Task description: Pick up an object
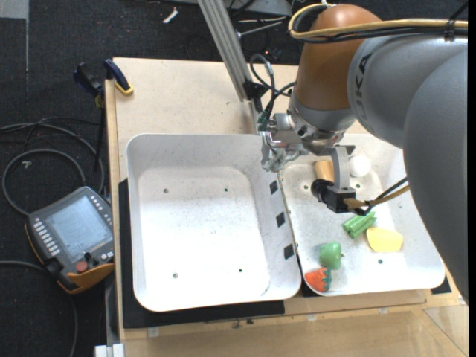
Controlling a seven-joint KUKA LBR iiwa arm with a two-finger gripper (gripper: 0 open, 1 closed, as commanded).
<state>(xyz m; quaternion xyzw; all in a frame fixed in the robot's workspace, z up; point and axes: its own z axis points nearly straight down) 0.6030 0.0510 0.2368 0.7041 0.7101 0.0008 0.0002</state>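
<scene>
Grey two-finger gripper (277, 157) at right bin's (416, 274) far left corner, grip state unclear, tan wooden cylinder (323, 169) beside it, upright-looking.

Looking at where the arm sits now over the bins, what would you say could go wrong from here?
The gripper hangs over the ridge between the bins, so descending may strike the rim. The green block and yellow piece lie touching, so a grasp may catch both or slip.

I see the tan bench (186, 95) bearing two white bins (197, 222) side by side, seemingly on a dark mat (128, 303).
</scene>
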